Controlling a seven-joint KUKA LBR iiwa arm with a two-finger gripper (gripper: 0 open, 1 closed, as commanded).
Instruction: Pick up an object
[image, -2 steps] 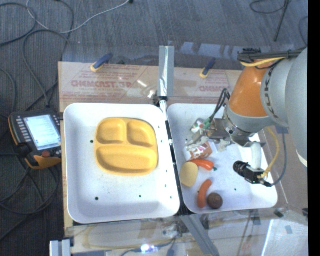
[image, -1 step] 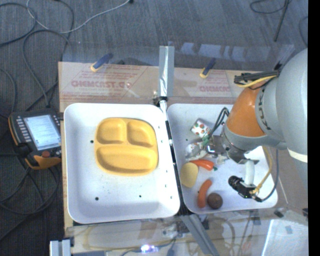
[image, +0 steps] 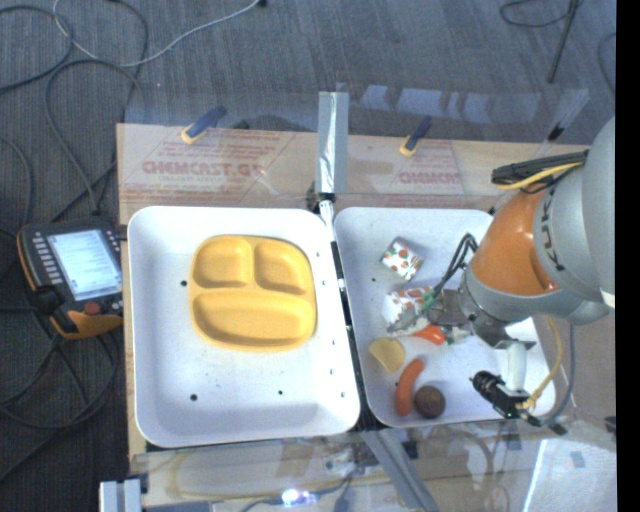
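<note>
Small orange-red object (image: 430, 335) beside tool (image: 440, 318)

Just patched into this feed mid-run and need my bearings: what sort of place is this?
Most likely a robotics lab test cell rather than a kitchen. A teach pendant sits beside two white bins, loose cables trail over grey carpet, and toy food such as an orange sausage lies by a yellow tray.

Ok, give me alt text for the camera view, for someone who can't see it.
A grey and orange robot arm reaches over the right bin, above small food items including a carrot. The left bin holds a yellow divided tray.
</note>
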